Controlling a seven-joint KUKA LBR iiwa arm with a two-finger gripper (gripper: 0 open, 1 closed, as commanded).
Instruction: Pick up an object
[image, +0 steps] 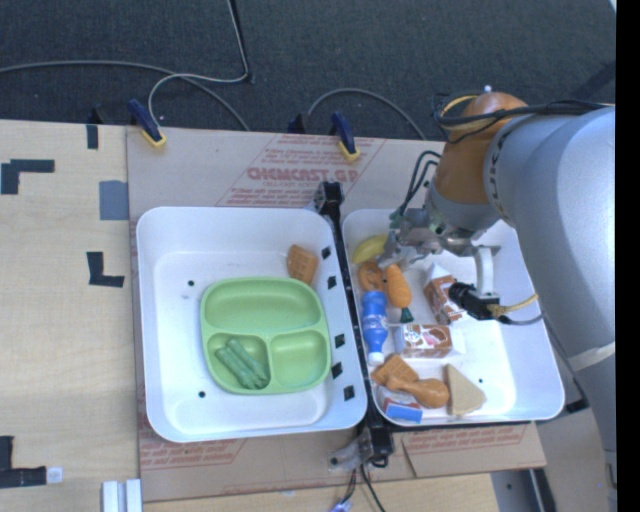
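Jaws I can't read; my gripper (404, 243) hangs over the orange carrot (397, 286) at the right bin's (540, 395) far left. Crowded neighbours could spoil the grab.

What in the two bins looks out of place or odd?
One brown food piece lies alone on the floor of the left bin, beside the green plate rather than on it. The right bin's items are crowded, but nothing looks spilled or broken.
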